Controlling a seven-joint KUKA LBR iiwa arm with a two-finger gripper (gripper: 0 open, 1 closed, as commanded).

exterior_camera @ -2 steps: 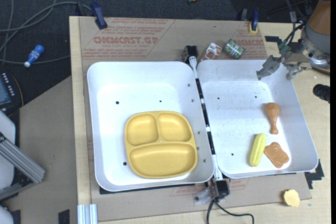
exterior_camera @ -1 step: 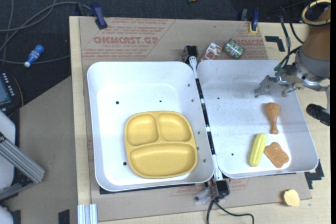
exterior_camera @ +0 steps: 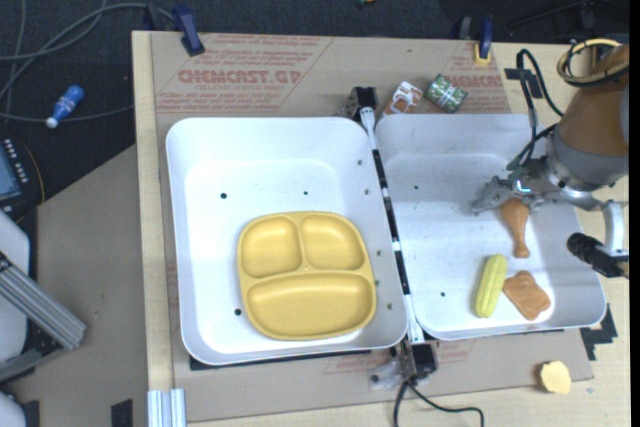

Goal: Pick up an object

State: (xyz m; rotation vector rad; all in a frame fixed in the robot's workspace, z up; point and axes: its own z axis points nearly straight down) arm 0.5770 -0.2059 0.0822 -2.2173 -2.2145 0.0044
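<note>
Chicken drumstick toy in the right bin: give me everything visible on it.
The drumstick is a small orange-brown toy, plastic by its look, with a rounded meaty end toward the top and a thinner bone end pointing down. It lies flat on the floor of the right bin, just below the pincer. It lies apart from the corn cob and the brown piece.

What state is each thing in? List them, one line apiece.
yellow divided plate: right side up in the left bin, nothing in its compartments.
drumstick: lying flat in the right bin, thick end at the claw.
corn cob: lying flat, apart from the drumstick.
brown food piece: lying flat beside the corn cob.
claw: low in the right bin.
</note>
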